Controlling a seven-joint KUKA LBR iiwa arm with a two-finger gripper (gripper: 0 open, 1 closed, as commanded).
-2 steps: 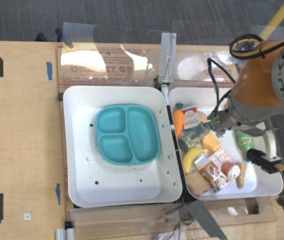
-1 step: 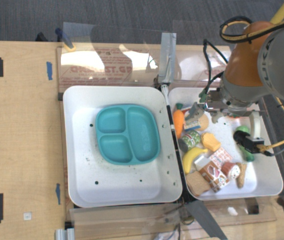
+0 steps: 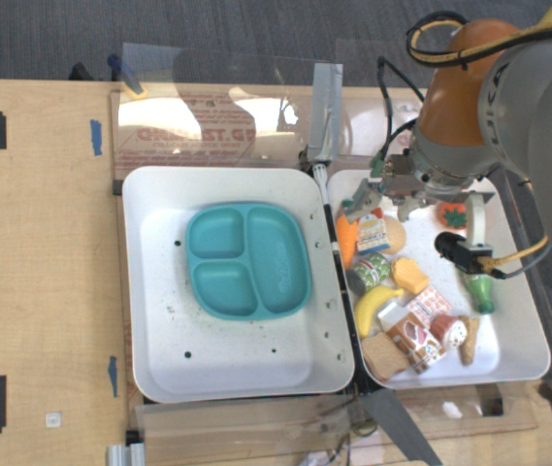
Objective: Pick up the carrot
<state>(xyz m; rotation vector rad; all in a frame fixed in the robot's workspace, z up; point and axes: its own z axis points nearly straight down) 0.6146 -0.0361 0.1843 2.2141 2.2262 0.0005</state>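
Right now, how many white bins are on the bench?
2. The left white bin holds a teal divided plate. The right white bin holds the pile of toy food, including the carrot by its left wall.

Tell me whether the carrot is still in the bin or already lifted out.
In the bin. The carrot lies against the left wall of the right bin, beside the other toy foods, with the gripper hovering just above it.

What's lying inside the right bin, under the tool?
The tool hangs over the right bin's upper left corner. Below it the carrot lies along the left wall, beside a banana and other toy foods. The arm covers the bin's far edge.
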